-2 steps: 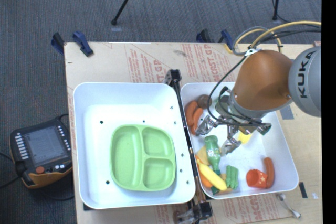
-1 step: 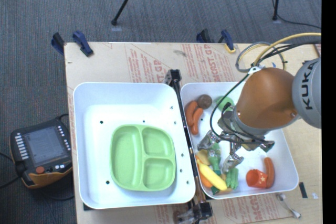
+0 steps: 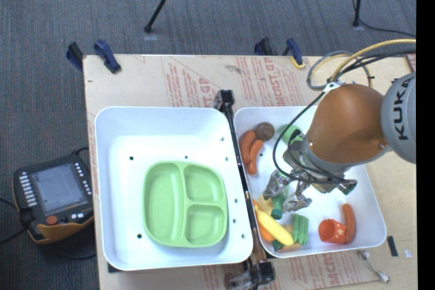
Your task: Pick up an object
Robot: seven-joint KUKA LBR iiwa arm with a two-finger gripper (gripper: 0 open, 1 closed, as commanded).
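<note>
We look down on a bench with two shallow white bins side by side. The left bin (image 3: 115,146), in the lower middle of the frame, carries a light green divided plate (image 3: 185,204) with three compartments, lying flat near the bin's centre.

The right bin (image 3: 370,200), at the lower right of the frame, holds a scatter of toy food. Near its upper left corner we see a brown round piece (image 3: 264,131), and just below and left of it two orange-red sausages (image 3: 250,148) lying side by side, close to the bin's left wall. Along the lower left of this bin a yellow banana (image 3: 274,227) lies slantwise, with an orange carrot (image 3: 265,233) tucked against it and a green vegetable (image 3: 300,229) just to its right. Toward the lower right sit a red pepper (image 3: 332,231) and, touching its right side, another orange-red sausage (image 3: 349,221).

The arm (image 3: 350,124) reaches in from the right of the frame, its orange band hanging above the middle of the right bin. Below it the gripper (image 3: 288,197) points down among the items at the bin's lower centre, just above the banana and the green vegetable. Its metal parts sit close to a small dark green piece (image 3: 277,212), but we cannot tell whether it is clamped on anything or loose.

At the far left of the frame a handheld control pendant (image 3: 53,195) rests on the floor.
</note>
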